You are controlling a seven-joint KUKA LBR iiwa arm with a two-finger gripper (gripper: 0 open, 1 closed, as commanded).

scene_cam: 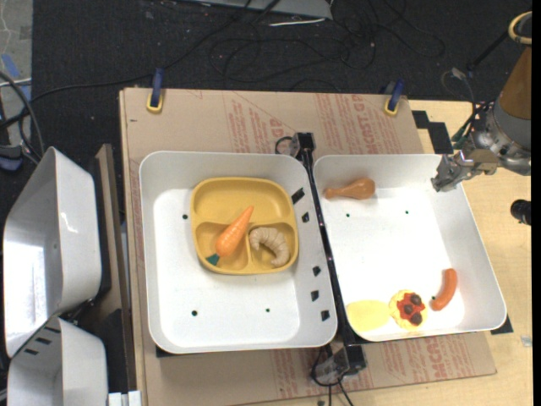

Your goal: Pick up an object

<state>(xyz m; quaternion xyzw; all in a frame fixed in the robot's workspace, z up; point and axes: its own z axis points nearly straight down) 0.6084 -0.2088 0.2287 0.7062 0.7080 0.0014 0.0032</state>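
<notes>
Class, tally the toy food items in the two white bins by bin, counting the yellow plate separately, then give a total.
Left bin: 2, carrot and shrimp, both on the plate
Right bin: 4, drumstick, sausage, pizza slice, yellow piece
Yellow plate: 1
Total: 7

Looks like a robotics lab. Two white bins (169, 311) set on a cardboard sheet (254, 112) held by clamps (155, 100) to a wooden bench (499, 227). Loose cables (254, 36) trailing over dark carpet (84, 41) behind. Toy food as test pieces: carrot (234, 231), drumstick (351, 190), sausage (445, 289). Grey robot arm (507, 138) at right.
</notes>
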